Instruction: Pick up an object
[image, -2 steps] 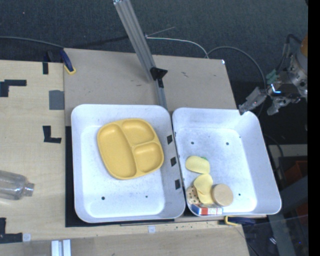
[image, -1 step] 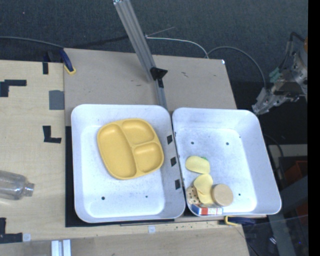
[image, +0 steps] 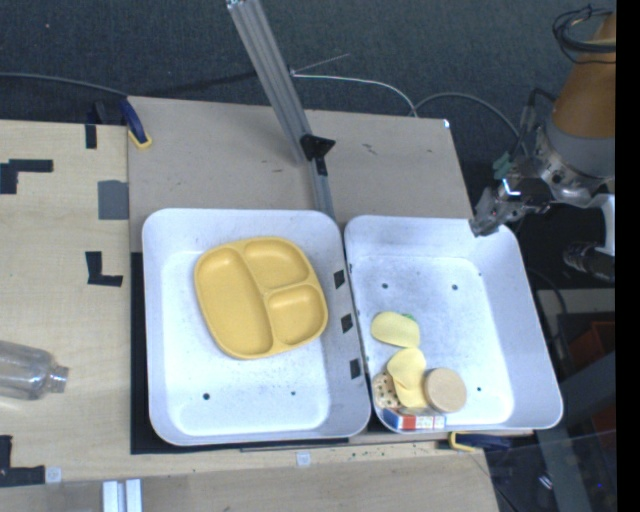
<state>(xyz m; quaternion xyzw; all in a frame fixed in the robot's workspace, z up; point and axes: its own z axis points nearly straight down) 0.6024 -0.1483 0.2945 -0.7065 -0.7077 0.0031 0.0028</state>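
The right bin (image: 490, 260) holds a small heap at its front edge: a pale yellow piece (image: 394, 327), another yellow piece (image: 406, 368), a tan round disc (image: 445, 389) and a flat red and white packet (image: 412, 421) under them. A yellow divided plate (image: 260, 295) lies in the left bin (image: 170, 250). My gripper (image: 487, 214) hangs over the right bin's far right corner, well away from the heap and above the rim. Its fingers point down to the left and are too small and dark to read.
A slanted metal pole (image: 275, 75) crosses the bench behind the bins. A clear plastic bottle (image: 25, 372) lies at the far left of the bench. Cables run along the dark floor at the back. The orange-banded arm (image: 585, 100) stands at the right edge.
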